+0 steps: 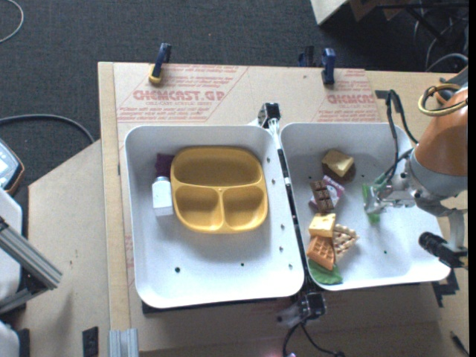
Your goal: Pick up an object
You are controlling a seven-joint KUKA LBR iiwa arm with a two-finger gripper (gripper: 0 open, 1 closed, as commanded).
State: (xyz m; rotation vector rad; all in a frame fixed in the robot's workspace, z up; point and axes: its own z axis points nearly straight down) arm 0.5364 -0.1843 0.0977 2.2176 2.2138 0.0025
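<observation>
- Your claw (374, 203) hangs over the right bin (387, 262), toward its right side, with something green at or under its tip; whether the claw is spread or clenched you cannot tell from this slant, so don't count anything as held.
- Candidate objects sit along that bin's left side, well apart from the claw: a tan block (338, 163), a brown chocolate-like piece (321, 195), a yellow wedge (322, 224), a waffle-like piece (321, 252) and a green leaf (326, 274) under it.
- These pieces touch or overlap, so you'd do best to choose the tan block, which stands a little apart at the top.
- Come straight down and centre on it, so the neighbours aren't nudged.
- The left bin (141, 222) holds a yellow divided tray (219, 188), with a small white bottle (162, 195) just beside it and a dark purple thing (163, 161) partly hidden by the tray's rim.
- The arm's bulk covers the right bin's far-right wall, and the green bit by the claw is too small to name.
</observation>
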